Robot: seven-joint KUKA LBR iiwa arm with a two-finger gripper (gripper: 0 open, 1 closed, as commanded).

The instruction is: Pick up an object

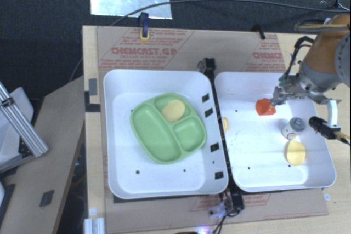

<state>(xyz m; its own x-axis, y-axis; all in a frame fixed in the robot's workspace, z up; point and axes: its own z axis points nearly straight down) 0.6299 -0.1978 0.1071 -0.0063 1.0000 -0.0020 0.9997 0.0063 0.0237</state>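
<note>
A small red object (266, 108) lies in the right bin (249, 172), toward its far side. My gripper (277, 97) hangs right at the upper right edge of this red object, coming in from the right on the grey and orange arm (329, 60). A small round grey and white object (294, 126) rests closer to the front, to the right of the red one. In front of it sits a pale yellow object (295, 153). Whether the gripper touches the red object is unclear.
The left bin (123, 172) holds a green divided plate (156, 137) with a yellow piece (174, 110) in one compartment. A small yellow bit (225, 124) sits at the right bin's left wall. A black divider with clips (216, 134) runs between the bins.
</note>
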